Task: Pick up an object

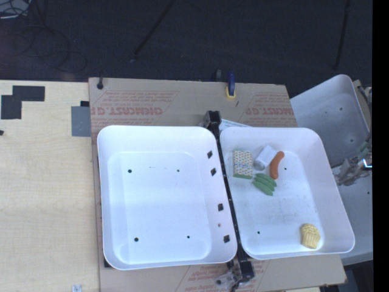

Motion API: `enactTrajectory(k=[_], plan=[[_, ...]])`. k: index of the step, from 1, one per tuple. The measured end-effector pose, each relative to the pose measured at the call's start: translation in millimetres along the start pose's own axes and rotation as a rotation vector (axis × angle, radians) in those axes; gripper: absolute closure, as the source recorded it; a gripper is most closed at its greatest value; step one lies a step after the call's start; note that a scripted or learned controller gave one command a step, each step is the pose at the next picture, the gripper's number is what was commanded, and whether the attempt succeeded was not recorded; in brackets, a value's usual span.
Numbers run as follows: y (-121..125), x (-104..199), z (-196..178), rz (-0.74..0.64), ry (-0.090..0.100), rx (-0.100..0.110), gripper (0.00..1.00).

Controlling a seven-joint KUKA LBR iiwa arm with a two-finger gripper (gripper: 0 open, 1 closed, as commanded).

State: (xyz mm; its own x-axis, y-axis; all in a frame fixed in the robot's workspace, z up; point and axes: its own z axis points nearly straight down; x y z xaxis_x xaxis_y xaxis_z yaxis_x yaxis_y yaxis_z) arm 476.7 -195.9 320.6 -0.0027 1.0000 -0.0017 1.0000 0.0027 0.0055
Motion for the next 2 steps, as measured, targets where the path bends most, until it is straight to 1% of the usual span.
enactTrajectory(k=[1,2], plan=[[-1,-2,27,0.003,0.003,0.009,1.00],[51,-17,14,-0.001,0.000,0.004,1.00]])
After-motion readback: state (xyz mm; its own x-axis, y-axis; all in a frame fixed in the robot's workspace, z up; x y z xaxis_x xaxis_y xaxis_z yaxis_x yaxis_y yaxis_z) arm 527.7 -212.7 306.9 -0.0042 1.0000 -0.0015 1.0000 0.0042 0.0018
